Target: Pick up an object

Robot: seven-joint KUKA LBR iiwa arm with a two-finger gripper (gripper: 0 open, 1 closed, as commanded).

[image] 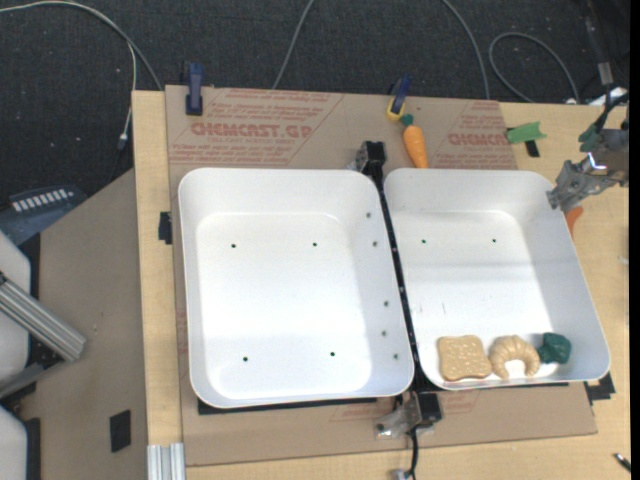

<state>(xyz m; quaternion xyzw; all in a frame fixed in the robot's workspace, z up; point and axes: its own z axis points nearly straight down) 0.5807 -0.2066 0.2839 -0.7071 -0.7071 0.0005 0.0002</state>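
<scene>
Three small things lay in a row along the near wall of the right bin [560, 258]: a tan square cracker [463, 358] with a dimpled face, a pale curved croissant [514, 355] just beside it, and a dark green lump [555, 347] at the corner end. My jaws [572, 183] hung at the far right rim of that bin, near its back corner, and I could not tell whether they were spread or pressed together. The three pieces sat well apart from me, across the bin's bare white floor. The left bin [290, 278] stood touching the right one along a black seam. An orange carrot [415, 145] lay on the counter [300, 118] behind the bins.
</scene>
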